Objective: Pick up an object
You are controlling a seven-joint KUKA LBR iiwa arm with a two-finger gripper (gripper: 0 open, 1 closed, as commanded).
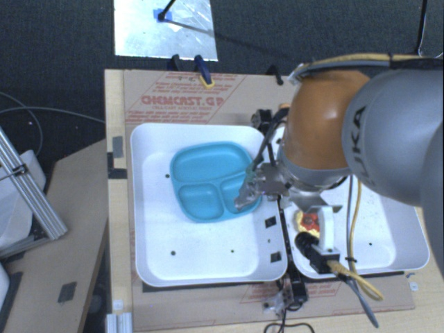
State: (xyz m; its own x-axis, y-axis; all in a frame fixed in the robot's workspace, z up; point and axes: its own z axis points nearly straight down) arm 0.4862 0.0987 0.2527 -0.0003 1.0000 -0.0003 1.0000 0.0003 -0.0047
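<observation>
Two white bins hold one blue tray; the hand's state is unclear.

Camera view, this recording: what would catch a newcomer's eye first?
The bulky grey arm with its orange band dominates the right side, hanging over the seam between the two shallow white bins. Next comes the bright blue plastic divided tray lying in the left bin, with the gripper low at its right edge. A small red and yellow object peeks out in the right bin.
</observation>
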